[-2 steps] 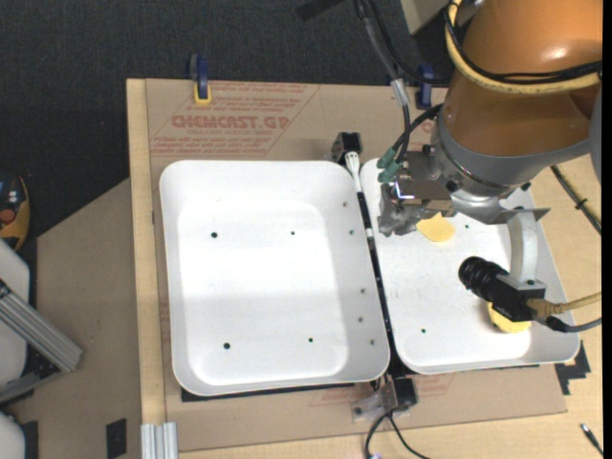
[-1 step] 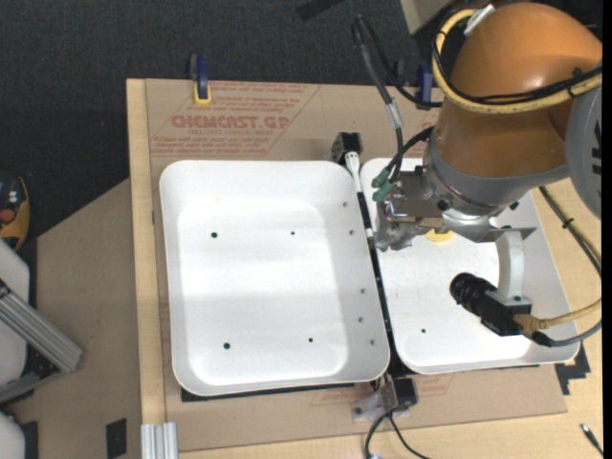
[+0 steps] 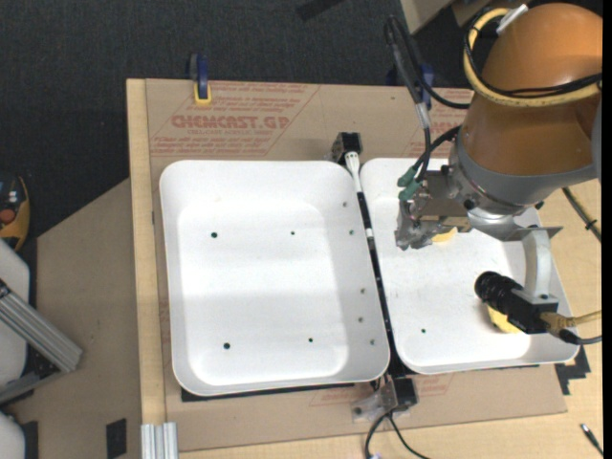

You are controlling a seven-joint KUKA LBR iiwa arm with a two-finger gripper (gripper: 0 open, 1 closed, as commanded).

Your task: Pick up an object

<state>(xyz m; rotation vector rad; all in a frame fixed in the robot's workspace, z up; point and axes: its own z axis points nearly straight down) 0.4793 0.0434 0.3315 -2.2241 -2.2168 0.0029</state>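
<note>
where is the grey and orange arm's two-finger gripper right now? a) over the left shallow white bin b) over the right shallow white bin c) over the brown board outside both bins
b: the two-finger gripper sits above the right shallow white bin, close to its left rim.

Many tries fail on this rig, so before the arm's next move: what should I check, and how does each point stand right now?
1. Gripper over the right bin: ok.
2. Something to pick close by: ok, a small yellow thing shows right beside the gripper, partly hidden.
3. What that yellow thing is: cannot tell.
4. Yellow thing secured: cannot tell, the contact is hidden from this camera.
5. Gripper apart from the rim between the bins: ok.
</note>
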